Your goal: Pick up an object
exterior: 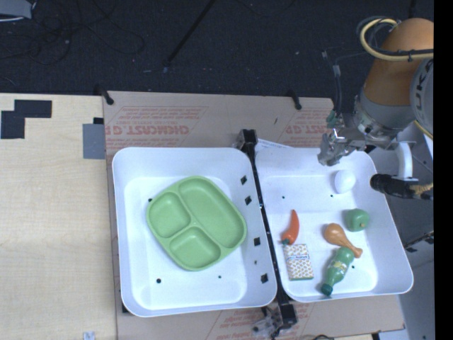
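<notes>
Gripper (pixel 333 154) hangs over the far edge of the right bin (pixel 396 278); finger spacing cannot be told, and nothing is seen between them. Nearest candidate: white egg (pixel 344 181), just beside and below it. Further off lie green pepper (pixel 357 219), drumstick (pixel 341 238), bottle (pixel 335 269), carrot (pixel 291 227) and box (pixel 299 261). Left bin (pixel 131 190) holds a green plate (pixel 195 222).
</notes>
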Available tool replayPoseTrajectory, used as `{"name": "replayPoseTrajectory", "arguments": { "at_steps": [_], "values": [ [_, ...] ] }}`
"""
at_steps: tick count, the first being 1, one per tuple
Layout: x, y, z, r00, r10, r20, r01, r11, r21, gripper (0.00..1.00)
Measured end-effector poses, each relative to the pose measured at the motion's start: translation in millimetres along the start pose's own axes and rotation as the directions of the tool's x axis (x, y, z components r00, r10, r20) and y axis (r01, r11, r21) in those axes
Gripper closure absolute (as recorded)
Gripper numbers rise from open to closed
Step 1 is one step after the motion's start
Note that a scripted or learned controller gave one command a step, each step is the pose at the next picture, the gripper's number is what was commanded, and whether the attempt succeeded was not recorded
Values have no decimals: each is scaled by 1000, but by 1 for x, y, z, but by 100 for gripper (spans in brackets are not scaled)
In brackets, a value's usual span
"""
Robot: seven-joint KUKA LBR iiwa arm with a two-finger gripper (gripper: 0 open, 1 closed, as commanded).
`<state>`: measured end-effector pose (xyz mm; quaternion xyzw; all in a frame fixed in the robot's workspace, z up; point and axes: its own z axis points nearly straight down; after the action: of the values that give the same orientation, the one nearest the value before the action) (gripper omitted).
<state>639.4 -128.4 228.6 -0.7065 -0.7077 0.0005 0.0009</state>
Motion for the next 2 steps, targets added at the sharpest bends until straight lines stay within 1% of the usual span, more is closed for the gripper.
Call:
{"name": "replayPoseTrajectory", "arguments": {
  "at_steps": [1,2],
  "values": [
    [53,-6,10,1000,1,0,-1,1000,2,100],
    [111,-14,7,1000,0,0,0,1000,2,100]
  ]
}}
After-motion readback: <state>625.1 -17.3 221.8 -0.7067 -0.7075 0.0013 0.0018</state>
